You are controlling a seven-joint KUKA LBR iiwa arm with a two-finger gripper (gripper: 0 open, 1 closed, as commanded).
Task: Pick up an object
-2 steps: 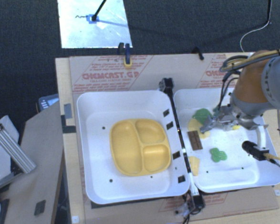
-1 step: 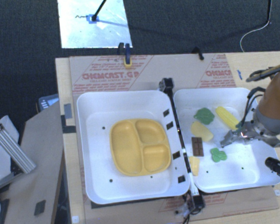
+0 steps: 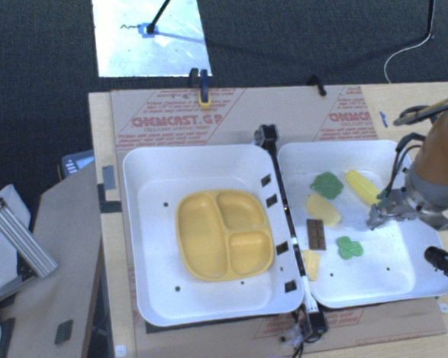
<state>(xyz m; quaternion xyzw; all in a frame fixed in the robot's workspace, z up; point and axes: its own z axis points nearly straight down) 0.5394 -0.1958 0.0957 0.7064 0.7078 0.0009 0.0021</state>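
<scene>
Left bin [image 3: 148, 241]: holds a yellow divided plate [image 3: 224, 234], well apart from the gripper and across the divider. Right bin [image 3: 415, 280]: small toy foods lie loose on its white floor. A brown block [image 3: 316, 234] and a pale yellow wedge [image 3: 312, 265] lie by the divider, farthest from the gripper; a yellow lump [image 3: 322, 209] and a green leaf [image 3: 328, 184] lie nearer. A green floret [image 3: 349, 247] lies just below and to the left of the gripper [image 3: 377, 219]. A corn cob [image 3: 361, 187] lies just above it, its long axis running diagonally toward the fingertips. Whether the fingers are open or shut cannot be told, and nothing is seen between them. The corn cob and floret appear the nearest candidates. The floor is flat and smooth, with free space around each piece.
</scene>
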